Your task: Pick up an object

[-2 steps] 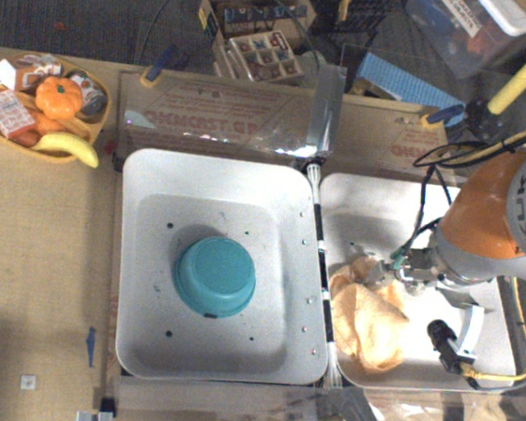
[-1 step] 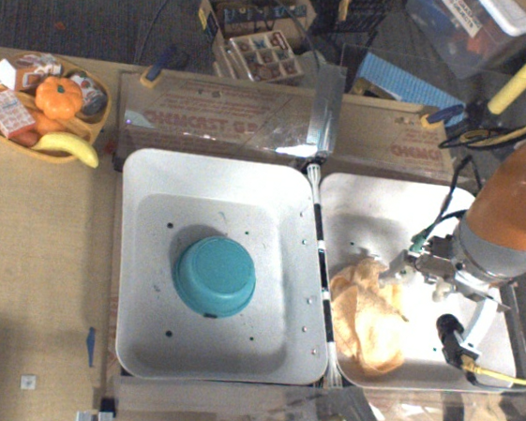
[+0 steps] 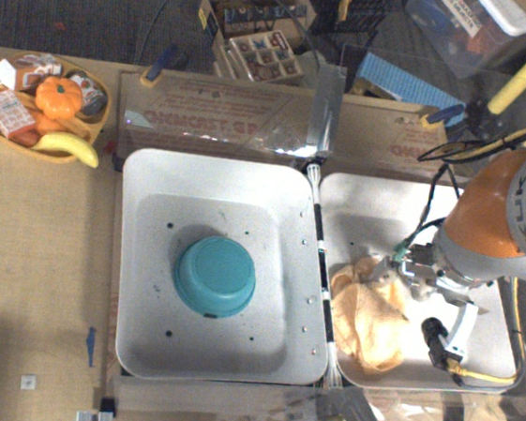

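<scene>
Because the end effector [image 3: 405,268] sits low in the right bin [image 3: 377,201], at the upper edge of the crumpled tan cloth [image 3: 371,318], we cannot tell whether it is open, closed, or gripping fabric. We judge the main risk to be a shallow pinch: soft cloth may slip free on lifting, or drag against the bin wall. The left bin [image 3: 152,192] carries an upturned teal bowl [image 3: 216,276], well apart from the arm. Both bins rest on a cardboard-covered counter [image 3: 31,254]. A basket of toy food [image 3: 40,112] stands at the far left corner, with cluttered boxes [image 3: 255,34] beyond the counter.
</scene>
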`<state>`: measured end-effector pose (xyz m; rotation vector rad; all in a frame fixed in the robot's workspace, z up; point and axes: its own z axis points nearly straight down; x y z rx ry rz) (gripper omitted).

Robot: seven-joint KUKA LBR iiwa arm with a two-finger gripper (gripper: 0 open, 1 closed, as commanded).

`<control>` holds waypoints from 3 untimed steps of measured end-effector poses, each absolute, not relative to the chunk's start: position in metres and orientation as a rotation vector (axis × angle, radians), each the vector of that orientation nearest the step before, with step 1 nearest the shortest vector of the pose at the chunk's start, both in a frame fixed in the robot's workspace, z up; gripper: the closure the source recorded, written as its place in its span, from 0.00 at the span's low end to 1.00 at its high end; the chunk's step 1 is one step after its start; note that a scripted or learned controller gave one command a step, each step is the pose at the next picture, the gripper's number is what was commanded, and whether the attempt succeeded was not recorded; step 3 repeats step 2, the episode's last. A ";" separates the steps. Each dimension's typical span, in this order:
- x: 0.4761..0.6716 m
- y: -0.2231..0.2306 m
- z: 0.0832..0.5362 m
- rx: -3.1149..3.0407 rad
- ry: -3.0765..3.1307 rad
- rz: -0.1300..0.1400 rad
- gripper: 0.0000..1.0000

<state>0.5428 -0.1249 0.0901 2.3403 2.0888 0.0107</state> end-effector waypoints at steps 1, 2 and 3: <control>0.544 -0.125 0.101 2.339 2.085 0.015 1.00; 0.555 -0.072 0.185 2.221 2.221 0.000 1.00; 0.555 -0.072 0.185 2.221 2.221 0.000 1.00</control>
